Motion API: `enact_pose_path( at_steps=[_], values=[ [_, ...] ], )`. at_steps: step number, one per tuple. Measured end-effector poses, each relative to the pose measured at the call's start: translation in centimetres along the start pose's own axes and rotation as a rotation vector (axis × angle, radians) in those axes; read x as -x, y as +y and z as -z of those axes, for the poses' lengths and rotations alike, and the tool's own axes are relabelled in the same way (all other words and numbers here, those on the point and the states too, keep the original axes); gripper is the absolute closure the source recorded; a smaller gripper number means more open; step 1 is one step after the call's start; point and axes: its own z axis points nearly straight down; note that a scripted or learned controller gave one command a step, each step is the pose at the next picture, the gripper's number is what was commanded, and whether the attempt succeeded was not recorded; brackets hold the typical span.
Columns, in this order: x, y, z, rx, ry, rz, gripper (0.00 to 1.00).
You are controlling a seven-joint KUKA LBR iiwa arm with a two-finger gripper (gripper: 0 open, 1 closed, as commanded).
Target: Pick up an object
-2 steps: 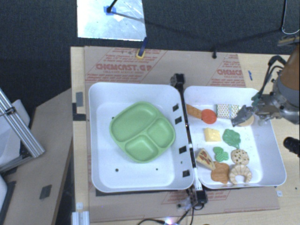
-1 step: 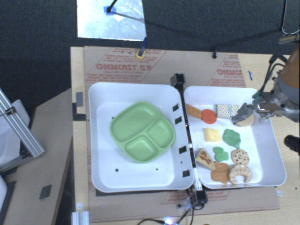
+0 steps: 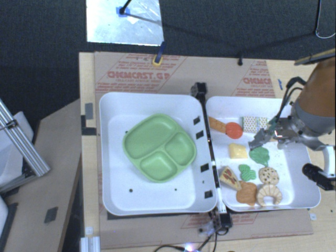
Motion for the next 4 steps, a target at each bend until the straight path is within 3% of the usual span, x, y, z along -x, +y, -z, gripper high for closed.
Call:
enact_pose_path(
  at_steps=[2, 3, 4],
  values=[
    [-0.3, -0.7, -10.5, -0.001, 0.000, -0.002, 0.00],
    [-0.3, -0.7, -12.3, 0.003, 0.000, -0.001, 0.00],
    [-0.3, -0.6, -11.1, 0.006, 0.000, 0.000, 1.00]
  ],
)
